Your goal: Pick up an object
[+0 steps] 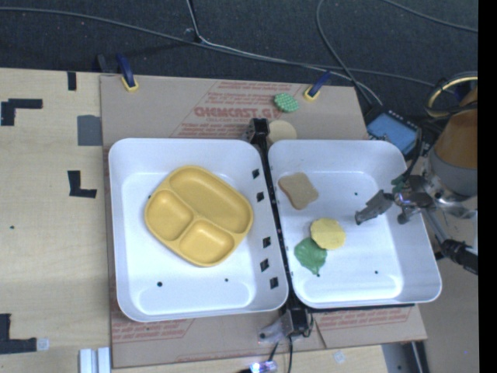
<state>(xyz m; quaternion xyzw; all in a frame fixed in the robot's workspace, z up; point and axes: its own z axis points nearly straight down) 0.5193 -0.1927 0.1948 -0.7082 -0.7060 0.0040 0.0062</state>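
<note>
Reaching in over the right bin (388, 290), the gripper (382, 207) hangs with fingers spread and nothing between them, near the bin's right wall. A yellow piece (328, 234) touches a green piece (310, 256) on the bin floor; a tan slice (298, 190) lies apart. The approach looks underway; next comes lowering squarely over one piece.

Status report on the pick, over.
Gripper over right bin, nothing between its fingers. Yellow piece, green piece, tan piece lie loose. Path clear.
</note>
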